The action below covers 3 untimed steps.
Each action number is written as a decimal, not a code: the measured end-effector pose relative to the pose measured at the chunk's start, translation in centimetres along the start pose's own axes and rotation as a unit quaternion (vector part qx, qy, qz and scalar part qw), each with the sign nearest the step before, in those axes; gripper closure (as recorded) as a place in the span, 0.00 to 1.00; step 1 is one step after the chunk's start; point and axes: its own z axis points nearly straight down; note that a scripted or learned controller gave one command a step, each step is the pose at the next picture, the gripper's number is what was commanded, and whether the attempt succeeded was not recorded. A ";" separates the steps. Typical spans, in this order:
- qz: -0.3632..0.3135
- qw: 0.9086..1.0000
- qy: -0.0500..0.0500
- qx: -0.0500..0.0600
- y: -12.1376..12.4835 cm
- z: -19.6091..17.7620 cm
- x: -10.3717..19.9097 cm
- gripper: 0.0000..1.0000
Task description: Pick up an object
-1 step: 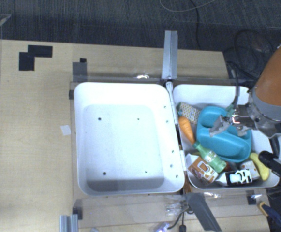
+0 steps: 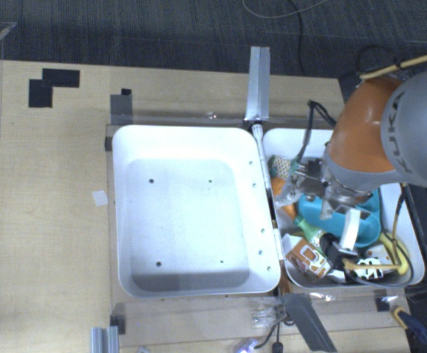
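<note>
One crowded bin (tool inside)

There were 2 white bins: left bin and right bin. 1 arm, 1 gripper approx. Under/around it was a jumbled pile, couldn't count exactly, incl 1 brown packet.

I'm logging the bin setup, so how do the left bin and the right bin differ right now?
The left bin shows bare white floor, while the right bin is crowded with small objects. The arm reaches over the right bin, not the left bin. Both are shallow, white and side by side.
</note>
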 end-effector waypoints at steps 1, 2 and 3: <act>0.039 0.999 0.000 0.000 -2.2 -0.1 10.6 0.00; 0.015 1.000 0.000 0.000 1.0 3.7 16.9 0.00; 0.104 0.995 0.000 0.000 4.7 7.1 15.3 0.00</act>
